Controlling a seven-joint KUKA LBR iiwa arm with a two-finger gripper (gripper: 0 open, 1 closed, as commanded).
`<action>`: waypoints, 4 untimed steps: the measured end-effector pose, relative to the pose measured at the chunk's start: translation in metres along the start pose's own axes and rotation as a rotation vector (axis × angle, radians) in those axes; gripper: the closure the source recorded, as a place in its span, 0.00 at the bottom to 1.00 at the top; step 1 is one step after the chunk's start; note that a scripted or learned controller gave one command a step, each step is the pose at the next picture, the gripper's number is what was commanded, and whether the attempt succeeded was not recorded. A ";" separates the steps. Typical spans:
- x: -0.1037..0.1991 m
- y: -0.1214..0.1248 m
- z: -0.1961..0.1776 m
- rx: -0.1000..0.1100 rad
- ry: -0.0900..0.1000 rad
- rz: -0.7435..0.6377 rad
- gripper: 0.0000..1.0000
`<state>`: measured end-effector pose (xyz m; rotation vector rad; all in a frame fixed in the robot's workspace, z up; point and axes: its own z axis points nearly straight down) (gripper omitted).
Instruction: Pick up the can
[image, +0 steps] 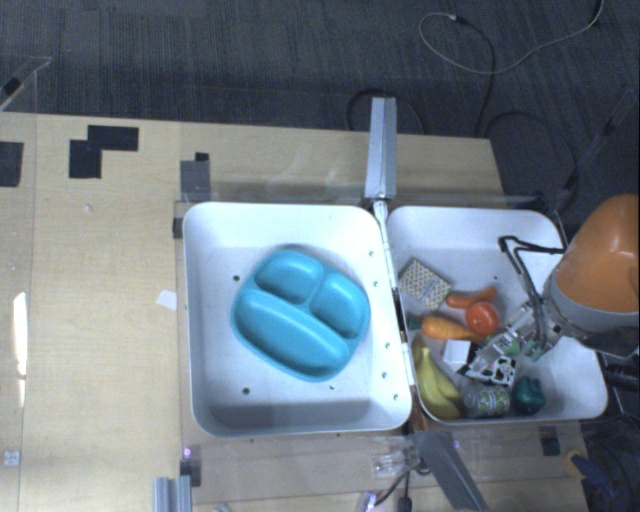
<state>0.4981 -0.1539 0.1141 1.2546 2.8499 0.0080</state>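
Lying on its side near the front wall of the right bin (470, 225), the can (486, 402) shows a greyish-green patterned body, small and a bit blurred. Gripper (497, 365) sits just above and behind the can, very close, maybe touching its top edge; cannot tell contact for sure. Cannot tell if the gripper is clenched or released, the tool end is a jumble of black, white and green parts. Nothing visibly between them.

Relative to the can: dark green round object (530, 395) just to its right, nearly touching. Yellow banana (434, 380) just to its left, running along the bin's left wall. White block (456, 352) behind-left, partly under the gripper. Orange carrot (447, 328) further behind-left, lying crosswise. Red-orange ball-like piece (482, 317) behind the can, beside the carrot, with another orange bit (470, 297) behind that. Patterned flat packet (424, 284) further back-left. Arm with its orange band (605, 255) looms to the right and behind, black cable (520, 262) looping off it.

Left bin (205, 300) well to the can's left, holding a blue divided tray (300, 313). Bench (90, 300) around both bins.
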 end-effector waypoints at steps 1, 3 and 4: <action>-0.068 0.051 -0.081 0.009 0.015 -0.076 0.00; 0.019 0.074 -0.079 0.008 0.018 -0.203 0.00; 0.032 0.018 -0.036 0.007 0.021 -0.436 0.00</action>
